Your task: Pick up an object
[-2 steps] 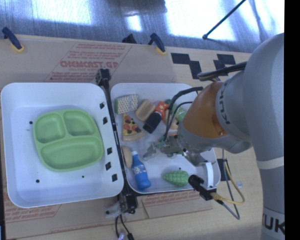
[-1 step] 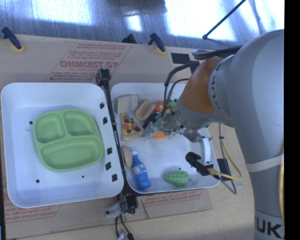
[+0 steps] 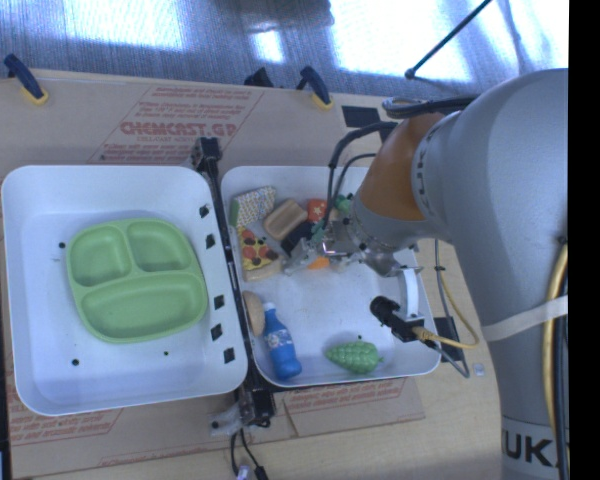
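Right bin (image 3: 400, 363) holds a blue bottle (image 3: 278, 343), green knobbly toy (image 3: 355, 356), and jumbled toy foods (image 3: 270, 228).

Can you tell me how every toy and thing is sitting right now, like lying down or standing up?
Green plastic divided plate: lying flat in the left white bin, nothing on it.
Blue toy bottle: lying on its side in the right white bin.
Green bumpy toy vegetable: lying near the front wall.
Toy pizza slice: lying flat.
Tan toy bread: lying in the pile.
Gripper: low over the pile; grip unclear.
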`<state>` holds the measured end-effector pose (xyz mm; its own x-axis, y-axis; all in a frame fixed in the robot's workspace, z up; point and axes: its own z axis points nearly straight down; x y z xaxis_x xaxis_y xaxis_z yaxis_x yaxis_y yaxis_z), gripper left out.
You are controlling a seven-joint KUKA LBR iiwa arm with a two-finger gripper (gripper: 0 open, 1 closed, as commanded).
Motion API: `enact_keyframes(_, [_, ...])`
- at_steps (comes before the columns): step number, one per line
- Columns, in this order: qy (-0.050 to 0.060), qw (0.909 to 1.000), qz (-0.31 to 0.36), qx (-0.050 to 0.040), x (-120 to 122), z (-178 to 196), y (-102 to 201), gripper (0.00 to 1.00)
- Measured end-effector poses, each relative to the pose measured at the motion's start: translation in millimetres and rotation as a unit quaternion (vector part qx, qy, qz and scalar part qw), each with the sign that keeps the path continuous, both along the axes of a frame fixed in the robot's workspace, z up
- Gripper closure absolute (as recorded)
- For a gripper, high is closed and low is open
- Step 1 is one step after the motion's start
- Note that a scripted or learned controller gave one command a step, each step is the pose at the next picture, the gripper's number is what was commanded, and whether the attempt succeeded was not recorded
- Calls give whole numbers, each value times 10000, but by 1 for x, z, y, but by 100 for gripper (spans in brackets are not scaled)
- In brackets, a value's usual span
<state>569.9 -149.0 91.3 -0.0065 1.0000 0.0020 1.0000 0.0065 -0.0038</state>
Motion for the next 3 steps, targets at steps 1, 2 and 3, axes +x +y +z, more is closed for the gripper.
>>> enact_keyframes(1, [-7, 10000, -5, -5, 12, 0, 6, 0])
enact_keyframes(2, [8, 10000, 32, -1, 11, 10, 6, 100])
enact_keyframes(3, [9, 10000, 36, 1, 11, 10, 7, 0])
